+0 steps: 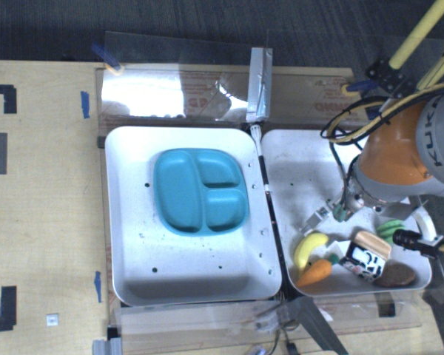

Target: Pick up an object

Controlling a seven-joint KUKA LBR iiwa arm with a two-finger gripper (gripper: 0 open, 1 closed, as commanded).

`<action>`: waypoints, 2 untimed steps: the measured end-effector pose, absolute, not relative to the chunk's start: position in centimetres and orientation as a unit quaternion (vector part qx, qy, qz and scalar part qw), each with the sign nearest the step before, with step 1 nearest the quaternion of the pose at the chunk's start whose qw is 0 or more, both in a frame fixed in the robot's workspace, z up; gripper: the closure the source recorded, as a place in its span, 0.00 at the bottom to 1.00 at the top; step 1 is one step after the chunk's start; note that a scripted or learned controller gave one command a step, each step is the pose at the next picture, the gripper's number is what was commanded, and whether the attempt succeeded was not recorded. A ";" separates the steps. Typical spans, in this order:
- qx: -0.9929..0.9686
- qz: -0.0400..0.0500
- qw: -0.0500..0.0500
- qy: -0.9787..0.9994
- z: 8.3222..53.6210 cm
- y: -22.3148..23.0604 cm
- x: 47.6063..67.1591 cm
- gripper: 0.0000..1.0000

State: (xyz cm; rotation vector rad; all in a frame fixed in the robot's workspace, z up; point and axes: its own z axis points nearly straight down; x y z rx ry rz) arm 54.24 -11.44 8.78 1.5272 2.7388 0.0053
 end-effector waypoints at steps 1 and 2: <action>0.621 0.001 0.002 0.784 8.7 -10.5 61.1 0.00; 0.553 0.000 0.000 0.833 9.6 -10.1 51.4 0.00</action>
